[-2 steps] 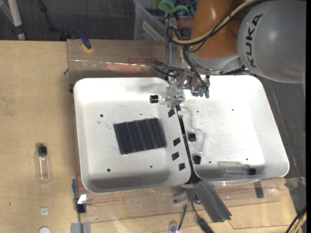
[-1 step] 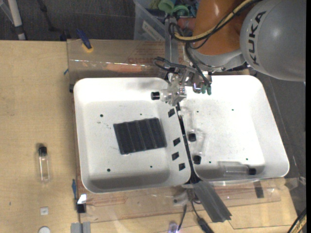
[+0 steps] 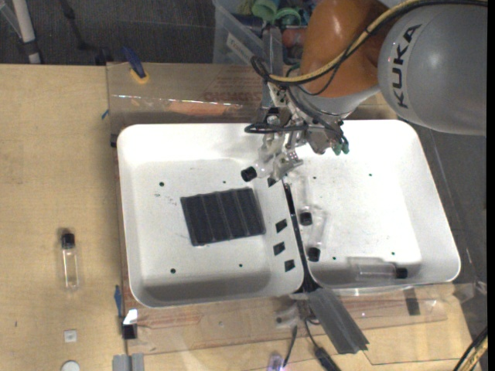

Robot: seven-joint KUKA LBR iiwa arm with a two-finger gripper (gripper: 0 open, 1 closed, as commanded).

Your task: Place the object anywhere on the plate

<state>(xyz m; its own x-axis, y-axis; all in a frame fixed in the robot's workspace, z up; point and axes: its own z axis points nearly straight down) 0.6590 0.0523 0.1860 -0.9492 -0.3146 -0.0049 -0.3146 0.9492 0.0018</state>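
Observation:
A dark ribbed plate [image 3: 223, 216] lies flat in the left bin [image 3: 155, 161], near its middle. My gripper [image 3: 280, 158] hangs over the divider between the two bins, above and to the right of the plate. A small black piece [image 3: 247, 174] shows just left of the gripper, over the left bin; whether it is held is unclear. A clear vial with a black cap [image 3: 379, 269] lies along the front wall of the right bin [image 3: 387, 153]. Another clear vial with a dark cap [image 3: 306, 218] lies by the divider in the right bin.
Small black clips [image 3: 280, 226] sit along the divider. On the wooden bench to the left lies a further clear vial [image 3: 69, 259]. A box of coloured items [image 3: 271, 6] stands behind the bins. The big grey and orange arm [image 3: 387, 45] overhangs the right bin's back.

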